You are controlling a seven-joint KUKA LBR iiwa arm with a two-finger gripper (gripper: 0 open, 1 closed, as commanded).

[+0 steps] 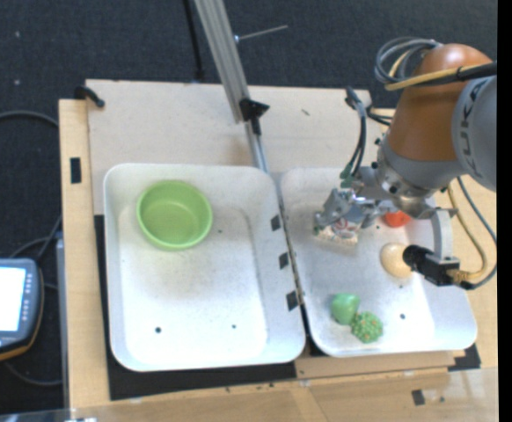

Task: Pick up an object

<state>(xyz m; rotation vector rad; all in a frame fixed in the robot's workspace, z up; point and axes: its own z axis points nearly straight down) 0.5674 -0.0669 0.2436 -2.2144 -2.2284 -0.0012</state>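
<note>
The gripper (342,219) is sitting low in the right bin (449,319), near its upper left area, directly over a small pale object (344,236) with reddish markings. The object is lying on the bin floor, partly covered by the gripper; its exact shape cannot be determined. Whether the fingers are released or clenched cannot be determined, as the wrist hardware is hiding them. A red item (398,220) is showing just right of the gripper. A cream egg-shaped object (396,259) is lying further right, touching a black part of the arm. A green piece (345,306) and a bumpy green ball (367,326) are lying together near the front edge. A green bowl (175,214) is standing in the left bin (194,323).
</note>
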